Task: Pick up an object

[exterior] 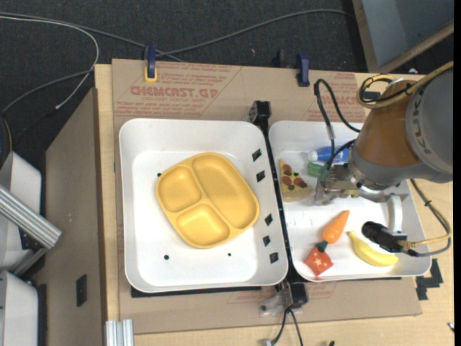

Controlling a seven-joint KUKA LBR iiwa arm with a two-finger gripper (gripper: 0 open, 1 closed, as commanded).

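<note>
Just above the carrot (336,226), the tool (330,188) hovers near the pizza slice (292,180); its grip cannot be told.

I see the left bin (137,215) holding a yellow divided plate (207,199), three compartments, lying flat near its middle. Small black marks dot the bin floor around it. Both bins sit on a brown cardboard sheet (194,85) printed with red lettering, pinned at the far edge by a yellow clamp (150,63) and a blue clamp (303,69). A grey cable (79,34) loops over the dark floor beyond.
</note>
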